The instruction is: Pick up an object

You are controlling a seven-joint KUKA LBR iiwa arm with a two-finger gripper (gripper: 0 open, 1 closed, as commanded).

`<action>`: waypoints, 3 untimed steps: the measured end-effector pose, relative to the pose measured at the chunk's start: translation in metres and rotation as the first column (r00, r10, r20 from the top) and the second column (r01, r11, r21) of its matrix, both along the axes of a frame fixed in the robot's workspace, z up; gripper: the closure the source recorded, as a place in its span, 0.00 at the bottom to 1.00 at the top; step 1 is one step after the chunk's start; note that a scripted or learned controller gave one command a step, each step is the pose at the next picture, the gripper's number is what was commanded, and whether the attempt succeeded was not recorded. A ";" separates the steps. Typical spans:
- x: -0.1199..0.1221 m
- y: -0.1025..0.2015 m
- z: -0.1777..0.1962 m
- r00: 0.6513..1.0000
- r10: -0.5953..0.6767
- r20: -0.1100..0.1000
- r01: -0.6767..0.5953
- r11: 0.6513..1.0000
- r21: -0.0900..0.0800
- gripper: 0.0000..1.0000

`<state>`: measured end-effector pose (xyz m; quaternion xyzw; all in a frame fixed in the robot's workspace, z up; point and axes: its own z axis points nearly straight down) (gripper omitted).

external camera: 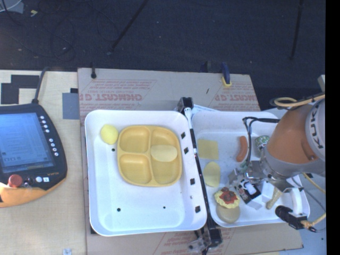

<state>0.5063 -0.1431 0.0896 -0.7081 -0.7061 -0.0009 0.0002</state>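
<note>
Wrist and orange band of the arm (297,137) sit closest to the lens, lower right of frame, and they mask most of the gripper (254,180). Can't tell from this angle whether the fingers are wide or narrow, or if anything is between them; the dark clutter under the wrist is too muddled.

Tool is low over the right bin (228,121), lower middle of it. Nearest candidates: cupcake-like toy with red top (227,202) just left-below the tool, pale yellow piece (212,173) left of it, yellow square slice (208,149) above that, sausage (242,148) upper middle. Probably the cupcake toy is the target, though that's a guess.

To do the grasp well: centre over one item, keep clear of the bin wall and the black clips on the divider, close only once low enough.

Left bin (101,195): yellow divided plate (138,166) with a pale slice (163,153) in its upper right compartment, and a lemon (109,134) beside the plate at upper left.
</note>
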 end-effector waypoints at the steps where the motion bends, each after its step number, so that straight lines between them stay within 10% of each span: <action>1: 0.003 0.000 0.011 1.000 -0.001 -0.002 0.001 1.000 0.005 1.00; 2: 0.080 0.061 0.001 1.000 0.009 0.005 -0.009 1.000 -0.004 1.00; 3: 0.062 0.117 0.104 1.000 0.008 0.005 -0.008 1.000 0.001 1.00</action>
